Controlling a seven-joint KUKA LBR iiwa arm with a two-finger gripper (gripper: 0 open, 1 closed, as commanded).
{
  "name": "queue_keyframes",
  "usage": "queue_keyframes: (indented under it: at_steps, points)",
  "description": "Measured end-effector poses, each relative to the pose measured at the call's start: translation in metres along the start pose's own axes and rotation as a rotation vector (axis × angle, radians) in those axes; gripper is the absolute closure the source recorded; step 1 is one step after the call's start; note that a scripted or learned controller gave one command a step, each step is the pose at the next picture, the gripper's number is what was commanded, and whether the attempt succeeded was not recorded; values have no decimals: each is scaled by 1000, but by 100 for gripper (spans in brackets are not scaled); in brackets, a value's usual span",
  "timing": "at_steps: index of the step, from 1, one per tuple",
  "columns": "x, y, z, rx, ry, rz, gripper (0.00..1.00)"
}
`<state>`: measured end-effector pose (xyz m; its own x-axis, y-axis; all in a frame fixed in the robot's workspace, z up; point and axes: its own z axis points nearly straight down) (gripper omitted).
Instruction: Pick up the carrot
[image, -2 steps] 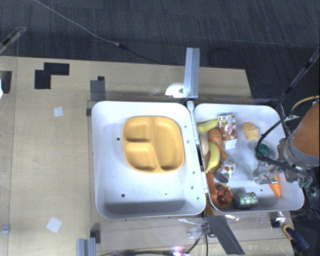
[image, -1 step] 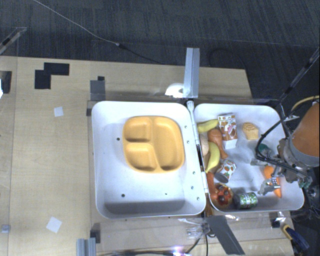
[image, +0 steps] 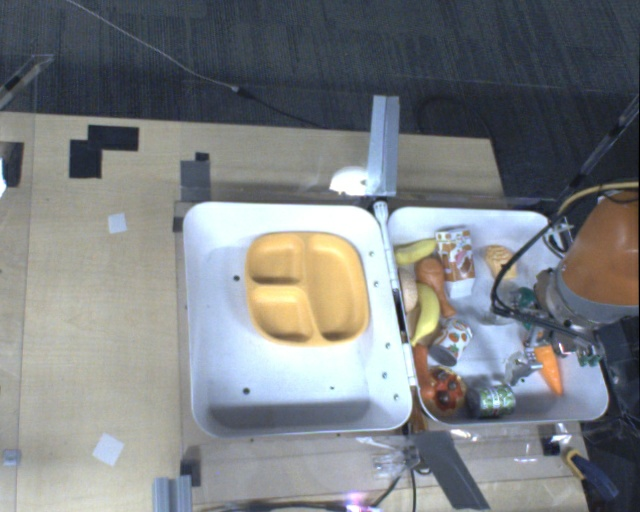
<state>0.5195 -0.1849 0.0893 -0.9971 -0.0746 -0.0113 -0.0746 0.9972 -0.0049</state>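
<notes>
Hovering at the right bin's near-right corner, end effector beside the carrot; grip state impossible to tell.

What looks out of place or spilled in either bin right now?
Nothing looks spilled or damaged. The right bin is crowded along its left wall, and the carrot lies apart near the gripper. The yellow tray sits flat.

I see my gripper low in the right bin, with the carrot between its fingers. A yellow divided plate sits in the left bin.
</notes>
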Motion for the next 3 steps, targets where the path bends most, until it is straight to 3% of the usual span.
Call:
queue_keyframes:
  at_steps: [1,2,3]
  points:
    - [24,-19,0,-1,-4,46,0]
    - [20,-19,-14,3,-14,40,100]
    - [24,-20,-88,0,-2,167,100]
